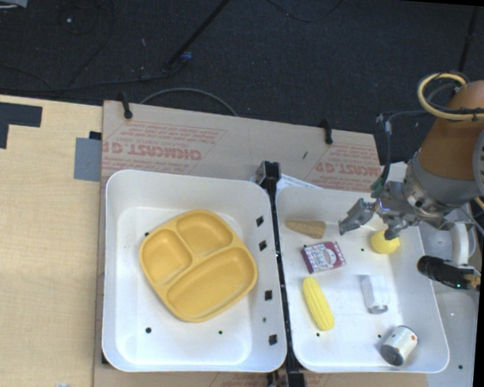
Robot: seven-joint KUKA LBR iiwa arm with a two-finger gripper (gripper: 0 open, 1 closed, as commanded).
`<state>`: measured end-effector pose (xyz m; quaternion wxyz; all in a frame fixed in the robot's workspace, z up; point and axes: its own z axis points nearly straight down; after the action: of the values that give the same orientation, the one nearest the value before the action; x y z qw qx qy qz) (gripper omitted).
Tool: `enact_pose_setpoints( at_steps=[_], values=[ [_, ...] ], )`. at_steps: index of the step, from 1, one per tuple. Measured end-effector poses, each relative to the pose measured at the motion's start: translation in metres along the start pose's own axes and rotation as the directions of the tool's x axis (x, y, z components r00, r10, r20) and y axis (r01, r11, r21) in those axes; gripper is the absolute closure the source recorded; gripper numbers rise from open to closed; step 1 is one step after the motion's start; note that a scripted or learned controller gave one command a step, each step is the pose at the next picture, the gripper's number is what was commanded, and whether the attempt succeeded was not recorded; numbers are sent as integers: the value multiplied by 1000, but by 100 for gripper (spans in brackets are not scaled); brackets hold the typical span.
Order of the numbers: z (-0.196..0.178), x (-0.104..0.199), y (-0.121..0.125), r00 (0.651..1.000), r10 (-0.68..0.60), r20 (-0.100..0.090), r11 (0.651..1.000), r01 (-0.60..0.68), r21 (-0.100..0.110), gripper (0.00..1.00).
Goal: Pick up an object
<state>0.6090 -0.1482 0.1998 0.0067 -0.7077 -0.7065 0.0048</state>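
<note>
Gripper (374, 219) upper right of frame, over right bin (430, 348); fingers spread apart, nothing betw them. Yellow round obj (383, 242) just beside, lower right of tips, on bin floor.

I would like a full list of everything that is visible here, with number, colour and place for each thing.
bins: 2, white, side by side on the bench
divided plate: 1, yellow, left bin
corn cob: 1, yellow, right bin, middle
small packet: 1, pink and white, right bin, above the corn
cone: 1, tan, right bin, far left part
round yellow thing: 1, right bin, under the gripper
grey block: 1, right bin
can: 1, silver, right bin, near corner
gripper: 1, grey, above the right bin's far side
</note>
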Motion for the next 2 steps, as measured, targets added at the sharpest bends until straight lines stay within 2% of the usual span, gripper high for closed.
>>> enact_pose_setpoints(
  at_steps=[1,2],
  values=[
    [-9,0,3,1000,-2,2,1000,2,-13,0],
    [44,-9,-1,1000,-1,2,1000,1,-9,0]
  ],
)
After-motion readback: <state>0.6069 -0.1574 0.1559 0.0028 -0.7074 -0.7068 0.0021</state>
